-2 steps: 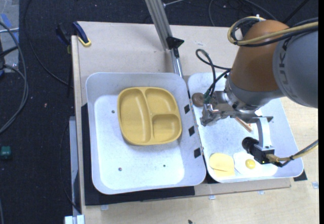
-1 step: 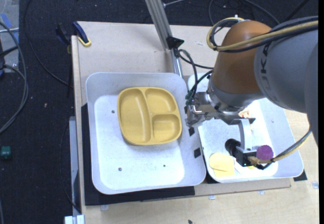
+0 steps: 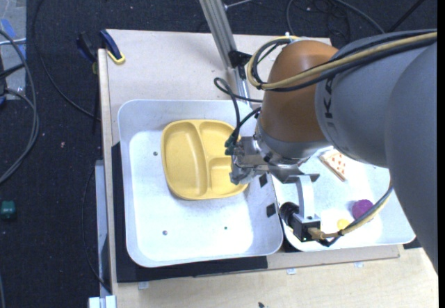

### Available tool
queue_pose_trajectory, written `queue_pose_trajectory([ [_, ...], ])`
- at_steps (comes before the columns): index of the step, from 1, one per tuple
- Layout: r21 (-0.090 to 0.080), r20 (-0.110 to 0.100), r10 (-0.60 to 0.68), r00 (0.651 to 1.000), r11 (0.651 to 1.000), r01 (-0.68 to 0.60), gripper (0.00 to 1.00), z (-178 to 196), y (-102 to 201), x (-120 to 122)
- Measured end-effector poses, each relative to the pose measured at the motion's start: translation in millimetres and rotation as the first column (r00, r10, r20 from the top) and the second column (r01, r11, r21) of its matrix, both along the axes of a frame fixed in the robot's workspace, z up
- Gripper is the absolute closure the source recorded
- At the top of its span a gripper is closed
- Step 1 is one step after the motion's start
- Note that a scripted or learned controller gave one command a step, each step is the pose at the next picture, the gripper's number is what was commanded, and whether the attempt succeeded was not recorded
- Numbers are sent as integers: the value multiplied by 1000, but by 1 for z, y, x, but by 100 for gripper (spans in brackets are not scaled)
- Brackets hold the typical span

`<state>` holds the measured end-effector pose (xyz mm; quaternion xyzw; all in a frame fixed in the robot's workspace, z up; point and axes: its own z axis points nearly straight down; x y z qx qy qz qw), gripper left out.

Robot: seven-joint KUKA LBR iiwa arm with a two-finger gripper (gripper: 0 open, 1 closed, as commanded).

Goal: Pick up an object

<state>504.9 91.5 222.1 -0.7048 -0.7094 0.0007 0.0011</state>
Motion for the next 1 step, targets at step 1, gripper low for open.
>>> queue_pose_trajectory([
  [1, -1, 1, -5, 1000, 1000, 5, 0, 0, -2, 1],
])
